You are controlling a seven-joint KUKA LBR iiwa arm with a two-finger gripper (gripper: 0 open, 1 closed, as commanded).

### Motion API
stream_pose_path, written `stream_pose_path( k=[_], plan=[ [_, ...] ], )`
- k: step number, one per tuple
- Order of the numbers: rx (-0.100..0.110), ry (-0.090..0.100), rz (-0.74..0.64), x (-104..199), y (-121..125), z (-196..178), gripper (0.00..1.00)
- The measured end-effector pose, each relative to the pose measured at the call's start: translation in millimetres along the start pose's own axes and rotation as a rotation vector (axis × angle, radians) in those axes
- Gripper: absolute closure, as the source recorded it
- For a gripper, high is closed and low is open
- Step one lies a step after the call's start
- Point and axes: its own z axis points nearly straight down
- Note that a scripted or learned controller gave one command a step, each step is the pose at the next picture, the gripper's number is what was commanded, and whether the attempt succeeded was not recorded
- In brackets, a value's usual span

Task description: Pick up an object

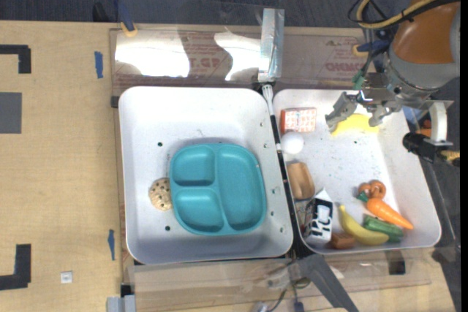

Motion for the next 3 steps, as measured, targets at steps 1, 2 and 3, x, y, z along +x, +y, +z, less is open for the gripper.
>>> stream_pose_path(
  k=[1, 2, 3],
  plan=[
    [0.005, 0.0, -0.035, -31.9, -109.1, 86.0, 0.0],
    [-0.017, -0.003, -0.101, -60.2, -105.7, 137.2, 0.0],
    [-0.027, -0.012, -0.097, -64.1, -102.2, 126.4, 1.0]
  ],
)
